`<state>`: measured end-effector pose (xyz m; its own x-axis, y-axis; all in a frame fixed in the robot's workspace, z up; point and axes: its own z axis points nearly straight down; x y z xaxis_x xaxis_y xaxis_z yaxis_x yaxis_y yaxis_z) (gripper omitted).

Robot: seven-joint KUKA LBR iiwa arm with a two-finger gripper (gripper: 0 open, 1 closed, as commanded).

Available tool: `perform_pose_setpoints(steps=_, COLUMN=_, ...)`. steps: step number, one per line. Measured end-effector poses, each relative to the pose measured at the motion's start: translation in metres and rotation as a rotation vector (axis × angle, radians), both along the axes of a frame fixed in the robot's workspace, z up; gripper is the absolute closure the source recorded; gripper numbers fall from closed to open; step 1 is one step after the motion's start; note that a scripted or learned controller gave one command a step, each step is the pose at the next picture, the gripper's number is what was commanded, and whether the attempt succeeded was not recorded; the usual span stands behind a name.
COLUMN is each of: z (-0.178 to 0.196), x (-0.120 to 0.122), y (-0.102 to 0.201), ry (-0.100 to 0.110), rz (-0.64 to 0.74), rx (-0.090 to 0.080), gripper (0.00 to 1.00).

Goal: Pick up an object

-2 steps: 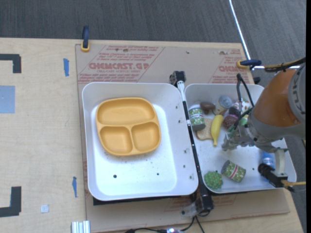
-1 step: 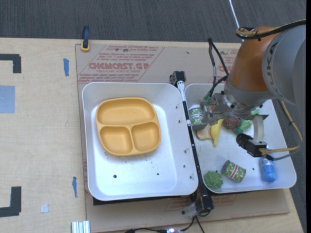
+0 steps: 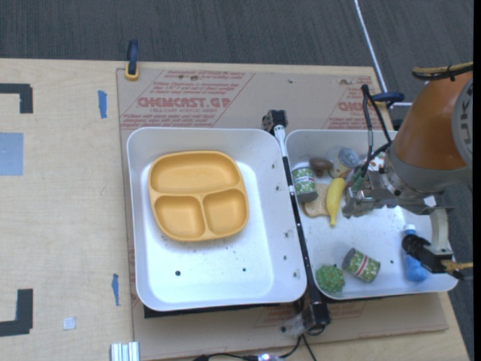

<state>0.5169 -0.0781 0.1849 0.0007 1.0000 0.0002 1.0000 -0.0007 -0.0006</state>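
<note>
In the right bin (image 3: 391, 288) my gripper (image 3: 358, 200) hangs low, just right of a yellow banana (image 3: 334, 196) that lies lengthwise on a tan flat piece (image 3: 316, 208). A small green-labelled can (image 3: 304, 181) stands left of the banana. Behind it lie a brown lump (image 3: 321, 166) and a grey-blue item (image 3: 348, 157). Nearer the front, a second can (image 3: 361, 265) lies on its side beside a green bumpy ball (image 3: 329, 278). A blue object (image 3: 415, 268) sits at the bin's right front corner, partly under the arm's cabling.
The left bin (image 3: 150, 277) holds a yellow divided plate (image 3: 199, 194) in its back half. The grey and orange arm (image 3: 432, 134) covers the right bin's far right side. A ridge (image 3: 293, 209) separates the two bins.
</note>
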Motion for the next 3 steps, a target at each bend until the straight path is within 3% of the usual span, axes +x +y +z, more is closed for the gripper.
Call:
perform_pose_setpoints(steps=1, z=0.000, x=0.000, y=0.001, ry=0.000, rz=0.001, rx=0.000, gripper=0.00)
perform_pose_setpoints(steps=2, z=-0.097, x=-0.035, y=-0.061, ry=-0.003, rz=0.000, rx=-0.001, gripper=0.00)
perform_pose_setpoints(steps=3, z=-0.086, x=-0.033, y=-0.061, ry=-0.010, rz=-0.001, rx=-0.004, gripper=1.00)
